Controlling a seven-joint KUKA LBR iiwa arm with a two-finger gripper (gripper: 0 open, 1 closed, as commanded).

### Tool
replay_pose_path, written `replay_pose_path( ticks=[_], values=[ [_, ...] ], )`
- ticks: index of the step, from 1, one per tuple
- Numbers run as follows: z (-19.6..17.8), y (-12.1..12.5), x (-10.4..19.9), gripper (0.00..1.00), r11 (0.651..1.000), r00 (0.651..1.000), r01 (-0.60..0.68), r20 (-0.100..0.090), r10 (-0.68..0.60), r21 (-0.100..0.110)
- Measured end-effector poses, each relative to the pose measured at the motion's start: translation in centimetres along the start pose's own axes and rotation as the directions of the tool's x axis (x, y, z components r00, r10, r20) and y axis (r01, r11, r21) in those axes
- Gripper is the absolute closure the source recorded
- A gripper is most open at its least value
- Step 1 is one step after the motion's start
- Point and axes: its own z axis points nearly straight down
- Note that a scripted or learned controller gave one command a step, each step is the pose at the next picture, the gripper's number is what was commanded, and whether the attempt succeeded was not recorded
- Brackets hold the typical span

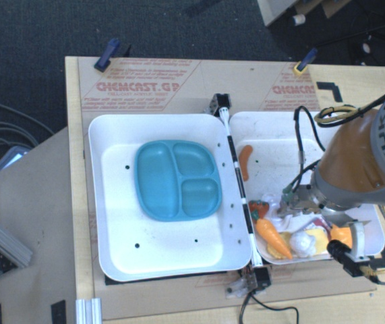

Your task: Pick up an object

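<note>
the arm [357, 164] reaches in from three o'clock, its orange band over the right bin [273, 130] and its grey wrist bent down toward that bin's near end. the gripper [293, 204] hangs low above a heap of small things at the bin's six o'clock corner; i cannot tell how far apart it stands or whether it has hold of anything, since the wrist covers it. a carrot [272, 237] lies at seven o'clock from the gripper, beside a white lump [303, 243] that is hard to make out. an orange sausage [245, 162] lies at eleven o'clock. the left bin [111, 201] bears a blue divided plate [177, 179].
</note>
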Motion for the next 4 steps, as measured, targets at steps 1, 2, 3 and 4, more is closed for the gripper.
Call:
replay_pose_path(
  ticks=[1,2,3,4],
  values=[
    [-10.1,-0.1,-4.2,1.00,1.000,1.000,0.006,-0.011,-0.006,0.015],
    [-10.1,-0.1,-4.2,0.00,1.000,1.000,0.007,-0.011,-0.006,0.016],
    [1.4,-0.4,-0.3,0.00,1.000,1.000,0.007,-0.011,-0.007,0.015],
    [0.4,-0.4,-0.2,1.00,1.000,1.000,0.006,-0.011,-0.006,0.015]
  ],
)
